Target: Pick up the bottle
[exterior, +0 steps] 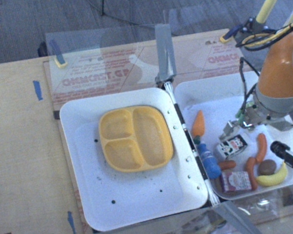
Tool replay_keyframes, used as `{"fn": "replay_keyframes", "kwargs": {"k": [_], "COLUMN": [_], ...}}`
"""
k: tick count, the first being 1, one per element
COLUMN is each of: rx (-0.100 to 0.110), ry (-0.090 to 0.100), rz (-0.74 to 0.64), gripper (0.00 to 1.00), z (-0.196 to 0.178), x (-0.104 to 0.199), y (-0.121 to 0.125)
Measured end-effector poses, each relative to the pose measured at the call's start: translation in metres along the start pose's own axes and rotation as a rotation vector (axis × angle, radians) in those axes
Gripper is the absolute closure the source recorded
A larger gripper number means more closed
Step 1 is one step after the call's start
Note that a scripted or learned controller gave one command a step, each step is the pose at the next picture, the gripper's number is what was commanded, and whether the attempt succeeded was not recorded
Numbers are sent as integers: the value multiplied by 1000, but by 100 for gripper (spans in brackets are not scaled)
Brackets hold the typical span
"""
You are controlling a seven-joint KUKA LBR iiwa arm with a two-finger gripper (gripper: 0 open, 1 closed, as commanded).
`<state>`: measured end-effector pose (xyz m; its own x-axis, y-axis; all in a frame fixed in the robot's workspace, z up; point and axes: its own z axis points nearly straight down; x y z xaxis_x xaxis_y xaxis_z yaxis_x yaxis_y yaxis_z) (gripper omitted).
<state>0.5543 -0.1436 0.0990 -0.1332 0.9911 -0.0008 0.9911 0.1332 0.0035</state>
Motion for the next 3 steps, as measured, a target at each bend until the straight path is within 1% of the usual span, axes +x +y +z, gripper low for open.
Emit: {"fn": "replay_keyframes", "kwargs": {"k": [1,2,3], "rx": [-7,-5,-2], "ry": [-5,-1,-3], "rz": [-115,119,411], "gripper": [0,0,0], "z": [10,11,11], "x": [54,45,45], "y": [-66,-19,22]}}
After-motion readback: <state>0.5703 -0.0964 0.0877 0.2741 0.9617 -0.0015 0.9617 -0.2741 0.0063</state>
